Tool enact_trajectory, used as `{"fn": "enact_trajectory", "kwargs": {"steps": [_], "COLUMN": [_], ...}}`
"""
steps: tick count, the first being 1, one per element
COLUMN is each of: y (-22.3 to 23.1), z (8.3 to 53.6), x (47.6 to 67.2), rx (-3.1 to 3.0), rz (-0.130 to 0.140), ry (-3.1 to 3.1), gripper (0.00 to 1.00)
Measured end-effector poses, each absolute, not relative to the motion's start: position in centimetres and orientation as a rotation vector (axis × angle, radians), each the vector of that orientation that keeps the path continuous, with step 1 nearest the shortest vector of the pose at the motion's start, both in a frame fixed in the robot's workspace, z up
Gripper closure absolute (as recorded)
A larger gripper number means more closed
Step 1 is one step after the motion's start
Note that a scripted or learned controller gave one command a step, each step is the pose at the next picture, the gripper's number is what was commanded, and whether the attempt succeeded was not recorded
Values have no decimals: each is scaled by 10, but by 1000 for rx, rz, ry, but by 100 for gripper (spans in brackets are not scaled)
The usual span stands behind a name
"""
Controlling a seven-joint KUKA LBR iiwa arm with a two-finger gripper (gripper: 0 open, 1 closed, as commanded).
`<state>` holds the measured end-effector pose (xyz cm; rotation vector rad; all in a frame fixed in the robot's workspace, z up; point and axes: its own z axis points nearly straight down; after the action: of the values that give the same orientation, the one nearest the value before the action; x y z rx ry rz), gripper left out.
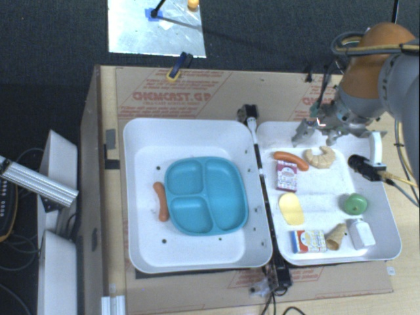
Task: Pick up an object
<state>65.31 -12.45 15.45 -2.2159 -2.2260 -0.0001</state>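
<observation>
Lying just below the tool (319, 134): croissant (320, 157).

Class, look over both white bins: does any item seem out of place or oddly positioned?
One does: an orange toy sausage lies in the left white bin beside the blue divided plastic plate, not on it, apart from the other toys.

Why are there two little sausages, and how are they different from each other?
The sausage in the left bin lies beside the blue tray, pointing up and down in the picture; the sausage in the right bin lies slanted across, next to the croissant. The left one has no other toy food around it; the right one sits among many, close under the pincer. Both are small, orange-red and lying flat.
</observation>
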Motion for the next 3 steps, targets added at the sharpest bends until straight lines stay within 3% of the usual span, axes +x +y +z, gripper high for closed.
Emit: {"fn": "enact_trajectory", "kwargs": {"steps": [1,2,3], "y": [-88,-89,-89], "z": [83,95,95], "x": [666,667,667], "rx": [-2215,-2216,-2216], "rz": [0,-3,-3], "ry": [-2225,-2230,-2230], "gripper": [0,100,0]}}
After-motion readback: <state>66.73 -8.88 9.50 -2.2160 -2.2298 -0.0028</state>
